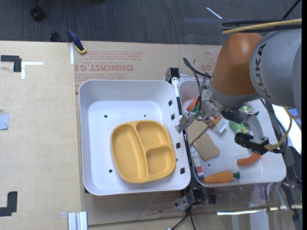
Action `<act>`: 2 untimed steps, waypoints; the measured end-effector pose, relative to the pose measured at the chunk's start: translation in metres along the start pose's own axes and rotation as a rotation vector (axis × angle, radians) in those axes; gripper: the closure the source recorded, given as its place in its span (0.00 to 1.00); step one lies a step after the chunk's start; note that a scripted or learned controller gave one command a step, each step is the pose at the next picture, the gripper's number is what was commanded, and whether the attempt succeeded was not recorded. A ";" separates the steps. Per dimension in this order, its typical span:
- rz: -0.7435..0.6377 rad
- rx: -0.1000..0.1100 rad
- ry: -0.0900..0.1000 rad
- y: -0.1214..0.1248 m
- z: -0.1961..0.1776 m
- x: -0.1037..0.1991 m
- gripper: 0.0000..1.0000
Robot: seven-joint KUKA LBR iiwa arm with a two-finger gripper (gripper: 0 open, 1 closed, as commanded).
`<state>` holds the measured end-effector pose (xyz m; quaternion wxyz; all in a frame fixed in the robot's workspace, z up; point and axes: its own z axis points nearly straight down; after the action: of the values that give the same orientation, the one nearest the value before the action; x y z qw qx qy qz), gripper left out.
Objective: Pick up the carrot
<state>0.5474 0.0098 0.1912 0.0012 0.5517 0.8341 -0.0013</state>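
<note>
Jaws' state unclear; gripper (197, 113) hangs well apart from carrot (218, 177) by bin (273, 169) front edge.

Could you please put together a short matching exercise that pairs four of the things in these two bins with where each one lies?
Things:
1. yellow three-compartment plastic plate
2. orange toy carrot with a green top
3. tan toy bread slice
4. orange-red toy sausage

Places:
A. right bin, middle, below the arm's wrist
B. left bin, middle of the floor
C. right bin, along the near edge
D. right bin, toward its right side, above the carrot

Pairs: 1-B, 2-C, 3-A, 4-D
</note>
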 end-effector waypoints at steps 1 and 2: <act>-0.001 0.003 0.003 -0.034 0.000 0.041 0.00; 0.049 -0.003 -0.002 -0.032 -0.164 -0.018 0.00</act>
<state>0.5250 -0.0187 0.3557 0.0030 0.5718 0.8204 -0.0008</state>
